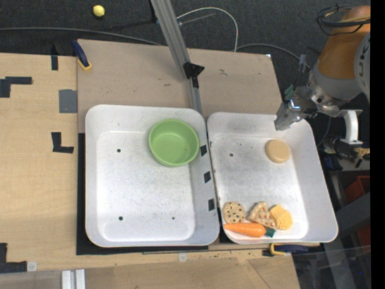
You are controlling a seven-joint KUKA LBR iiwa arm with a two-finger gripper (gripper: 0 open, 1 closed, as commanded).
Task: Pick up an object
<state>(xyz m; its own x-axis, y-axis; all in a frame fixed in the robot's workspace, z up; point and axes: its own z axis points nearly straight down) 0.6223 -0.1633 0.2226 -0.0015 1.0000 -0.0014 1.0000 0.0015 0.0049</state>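
Several candidates: bun (277, 151), cookie (233, 212), carrot (245, 229), corn (281, 217).
Bun: judged light, rounded; best gripped across its sides.
Gripper (284, 121): grasp state cannot be told.

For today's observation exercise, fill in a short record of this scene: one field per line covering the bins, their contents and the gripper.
left bin: holds a green bowl near its far right corner
right bin: holds a tan round piece, plus a cluster at the near edge
cluster: cookie, cracker, corn, carrot
gripper: above the right bin's far right corner, nothing seen in it
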